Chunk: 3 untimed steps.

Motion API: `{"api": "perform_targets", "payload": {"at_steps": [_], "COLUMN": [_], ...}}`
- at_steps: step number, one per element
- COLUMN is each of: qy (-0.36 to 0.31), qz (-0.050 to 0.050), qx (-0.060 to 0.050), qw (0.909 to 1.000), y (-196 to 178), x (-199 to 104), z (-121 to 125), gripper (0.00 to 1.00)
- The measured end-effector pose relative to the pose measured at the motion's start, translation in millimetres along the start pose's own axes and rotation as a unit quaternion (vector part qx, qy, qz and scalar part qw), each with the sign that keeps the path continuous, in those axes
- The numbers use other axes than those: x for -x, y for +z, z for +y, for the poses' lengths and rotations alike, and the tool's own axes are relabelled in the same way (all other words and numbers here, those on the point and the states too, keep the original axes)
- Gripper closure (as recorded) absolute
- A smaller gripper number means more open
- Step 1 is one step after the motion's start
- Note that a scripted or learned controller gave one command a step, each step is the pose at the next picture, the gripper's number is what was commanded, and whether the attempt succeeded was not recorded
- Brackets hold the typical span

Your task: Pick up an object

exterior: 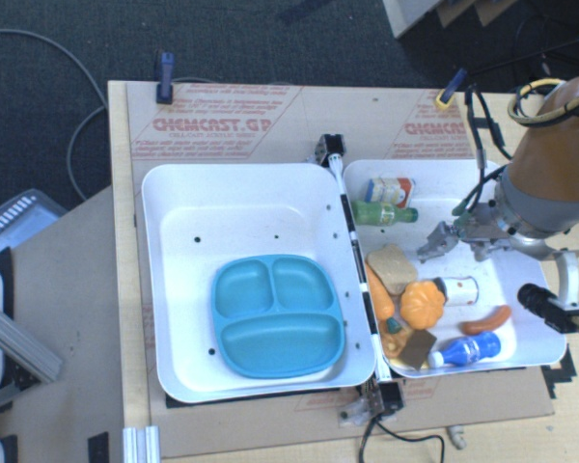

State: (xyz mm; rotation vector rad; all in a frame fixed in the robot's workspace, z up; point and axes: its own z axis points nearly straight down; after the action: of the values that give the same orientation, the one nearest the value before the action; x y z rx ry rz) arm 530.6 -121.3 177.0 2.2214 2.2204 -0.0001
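The hand (442, 242) hangs over the right bin (536, 355), fingers spread and grasping nothing. Using the orange pumpkin toy (423, 304) as landmark: the hand is above and just right of it, a white tube (460, 290) touches its right side, a bread slice (393, 268) lies upper left, and a blue bottle (468, 350) sits below right.
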Motion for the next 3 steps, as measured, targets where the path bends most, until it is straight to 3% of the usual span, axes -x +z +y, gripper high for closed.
{"api": "perform_targets", "payload": {"at_steps": [1,3], "qy": [0.0,-0.002], "qz": [-0.005,-0.006], "qx": [0.012,0.02], "qw": [0.9999,0.9998], "y": [69.5,74.3], "x": [7.6,11.3], "z": [-25.2,-32.3], "gripper": [0.0,0.0]}}
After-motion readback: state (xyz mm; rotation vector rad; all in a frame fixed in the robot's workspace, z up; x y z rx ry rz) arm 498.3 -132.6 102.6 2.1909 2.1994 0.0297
